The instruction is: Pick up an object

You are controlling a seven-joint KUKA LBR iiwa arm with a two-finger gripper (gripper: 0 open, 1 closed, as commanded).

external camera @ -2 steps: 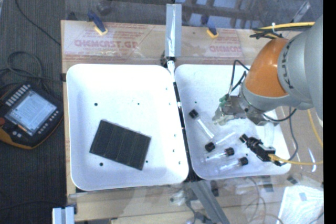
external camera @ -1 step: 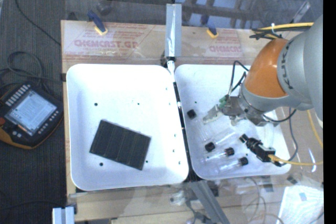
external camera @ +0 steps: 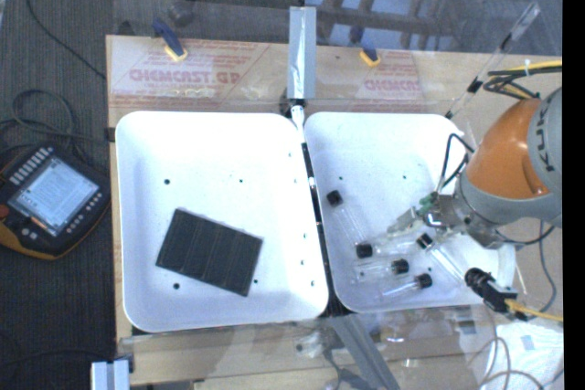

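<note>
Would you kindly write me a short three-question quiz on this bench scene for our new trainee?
1. True or false: the dark flat panel lies in the left bin.
2. Which bin holds the clear vials with black caps: A left, B right?
3. Fill in: the arm has an ______ band above its wrist.

Key: 1 true; 2 B; 3 orange.

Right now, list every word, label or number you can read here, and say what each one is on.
"CHEMCAST GP", faint red print, left protective sheet behind the bins.
The same red print on the right protective sheet: too blurred to read.
"KU", partial black letters on the arm's grey wrist housing.
Handheld pendant screen on the floor: too small to read.
</note>
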